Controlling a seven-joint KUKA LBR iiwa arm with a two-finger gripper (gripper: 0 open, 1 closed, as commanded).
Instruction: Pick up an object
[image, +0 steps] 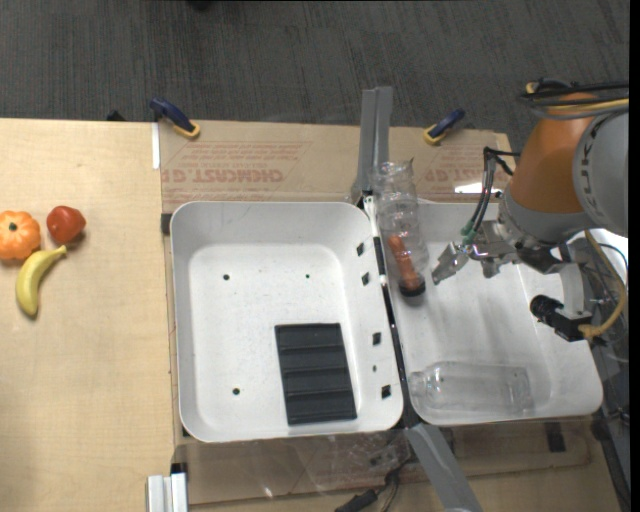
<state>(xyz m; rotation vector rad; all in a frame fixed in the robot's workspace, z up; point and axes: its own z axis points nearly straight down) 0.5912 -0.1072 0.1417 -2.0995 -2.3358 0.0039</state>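
Note:
A clear plastic bottle with something orange inside and a black cap lies along the left wall of the right bin. A second clear bottle lies on its side at that bin's front edge. A black ribbed block rests in the front half of the left bin. My gripper hangs over the right bin, just right of the capped bottle's lower end and apart from it. I see nothing held in it.
The arm's orange band and cables crowd the right bin's right side. On the bench far left lie an orange fruit, a red apple and a banana. Blue clamps hold the cardboard behind the bins.

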